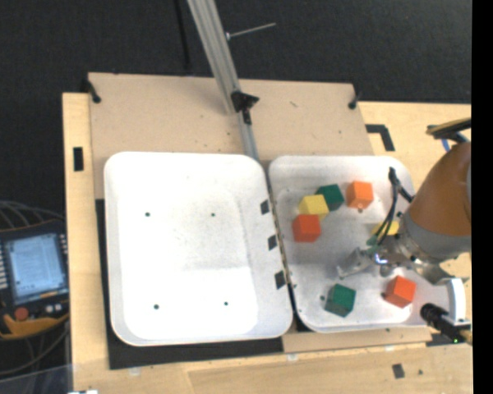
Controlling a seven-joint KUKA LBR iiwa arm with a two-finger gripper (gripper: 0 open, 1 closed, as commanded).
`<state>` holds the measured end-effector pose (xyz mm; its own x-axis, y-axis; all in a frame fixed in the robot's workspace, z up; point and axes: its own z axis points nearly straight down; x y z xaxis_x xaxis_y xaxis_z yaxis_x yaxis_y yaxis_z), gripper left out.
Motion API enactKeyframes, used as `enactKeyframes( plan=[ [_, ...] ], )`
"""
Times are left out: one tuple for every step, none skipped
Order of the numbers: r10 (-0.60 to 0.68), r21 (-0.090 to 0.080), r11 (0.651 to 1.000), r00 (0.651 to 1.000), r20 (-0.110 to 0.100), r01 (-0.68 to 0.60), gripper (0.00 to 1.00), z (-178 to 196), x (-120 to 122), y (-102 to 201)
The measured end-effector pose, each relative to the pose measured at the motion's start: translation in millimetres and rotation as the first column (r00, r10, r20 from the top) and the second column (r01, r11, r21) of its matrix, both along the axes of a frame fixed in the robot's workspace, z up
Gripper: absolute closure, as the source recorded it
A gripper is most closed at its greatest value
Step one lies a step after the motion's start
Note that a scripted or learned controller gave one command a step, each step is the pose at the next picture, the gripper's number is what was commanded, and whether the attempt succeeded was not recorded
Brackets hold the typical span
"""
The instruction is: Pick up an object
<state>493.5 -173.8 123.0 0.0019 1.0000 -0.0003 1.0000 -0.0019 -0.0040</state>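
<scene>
- Candidate objects all in right bin [283, 171]: orange cube [306, 227] left of centre, yellow cube [314, 205] touching or just beside dark green cube [331, 195] above it, second orange cube [361, 194] upper right.
- Also green cube [340, 300] near lower rim, red-orange cube [401, 290] at lower right.
- Small yellow piece [387, 228] at right, partly hidden by arm; shape not clear.
- Gripper [368, 258] low over bin floor, centre-right, between green cube and red-orange cube, apart from both.
- Metal parts of tool blurred and small; cannot tell if spread or pressed together. Nothing seen pinched in it.
- Arm [444, 208] with orange band entering from right edge of frame, covering bin's right rim.
- Judged step: closing in on a pick; nothing lifted yet.
- Likely nearest targets: green cube lower left of tool, red-orange cube lower right. Either one isolated, so easier than the yellow/dark green pair.
- To do well: centre tool over one cube, align to flat faces, descend straight, close only once cube sits between the tips.
- Risk: green cube close to lower rim, wall may block one side; red-orange cube close to right corner, same worry.
- Risk: off-centre close likely to push cube away rather than grip it.
- Left bin [123, 179] white, a few dark dots on floor.
- Slanted metal rail [218, 48] upper centre; tablet-like screen [33, 263] at left edge.
</scene>
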Motion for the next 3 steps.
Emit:
enactKeyframes(
  plan=[
    [-0.001,-0.002,1.0,1.0,0.005,0.001,0.0,-26,1,-2],
    [-0.008,-0.002,1.0,1.0,0.011,0.008,1.0,-14,2,-3],
    [0.004,-0.003,1.0,1.0,0.012,-0.004,1.0,42,9,-14]
  ],
)
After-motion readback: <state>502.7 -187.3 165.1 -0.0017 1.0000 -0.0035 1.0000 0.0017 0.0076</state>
